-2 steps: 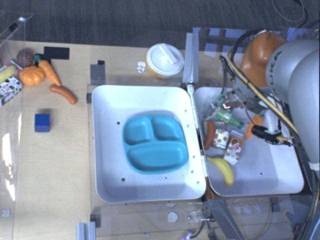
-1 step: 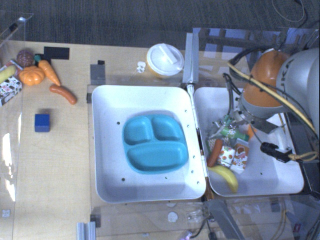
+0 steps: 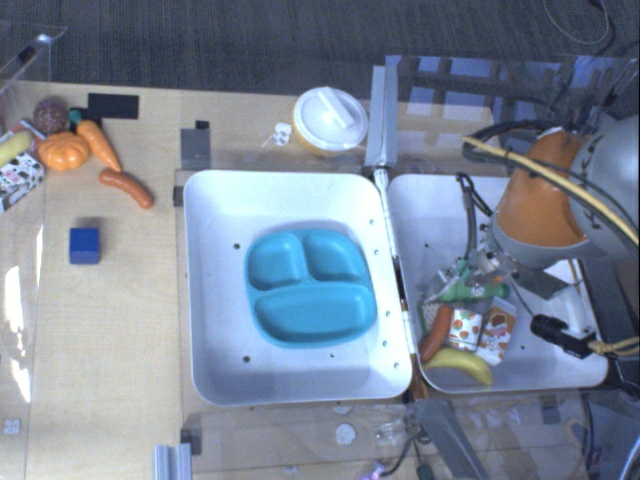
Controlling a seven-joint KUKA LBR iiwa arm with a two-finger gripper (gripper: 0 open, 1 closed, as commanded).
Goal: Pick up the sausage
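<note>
The sausage (image 3: 436, 331) lies in the right bin (image 3: 560, 368) by its left wall, just above the banana (image 3: 462, 365); it looks light, smooth, firm (likely plastic); I'd pinch mid-length, across its width; my end effector (image 3: 478, 280) hovers near, grip state I cannot tell.

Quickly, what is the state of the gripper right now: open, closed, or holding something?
Gripper: it cannot be told; it sits low in the right white bin among the toy food.

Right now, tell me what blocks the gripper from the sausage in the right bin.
Nothing visibly covers the reddish-brown sausage. The gripper sits just above-right of it, among a green item, a small printed carton and a yellow banana.
</note>
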